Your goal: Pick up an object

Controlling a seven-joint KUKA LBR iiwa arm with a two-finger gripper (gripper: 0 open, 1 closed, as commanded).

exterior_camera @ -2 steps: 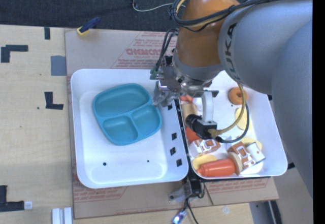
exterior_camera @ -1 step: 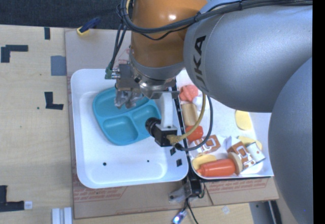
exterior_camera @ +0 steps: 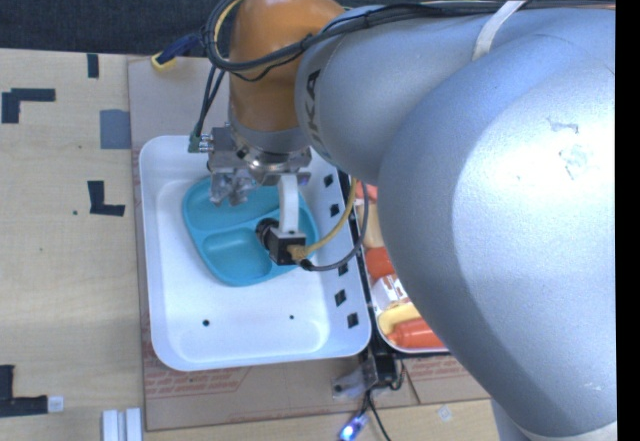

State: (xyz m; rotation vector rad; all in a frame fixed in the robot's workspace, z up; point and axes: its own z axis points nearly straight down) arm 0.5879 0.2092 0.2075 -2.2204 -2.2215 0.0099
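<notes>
Grey arm (exterior_camera: 480, 179) overhead; tool (exterior_camera: 232, 187) on blue tray (exterior_camera: 235, 249), grip unreadable.

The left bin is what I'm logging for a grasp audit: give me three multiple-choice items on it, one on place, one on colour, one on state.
1. Where does the divided plate lie?
A. in the left bin
B. on the bench outside the bins
C. on top of the arm

2. What colour is the plate?
A. red
B. blue
C. yellow

3. How does the gripper stand to the plate?
A. far off beside the bin
B. directly over its upper edge
C. under the bin

Answers: 1 A, white bin walls surround it; 2 B, it is light blue; 3 B, the gripper overlaps the plate's rim.
</notes>
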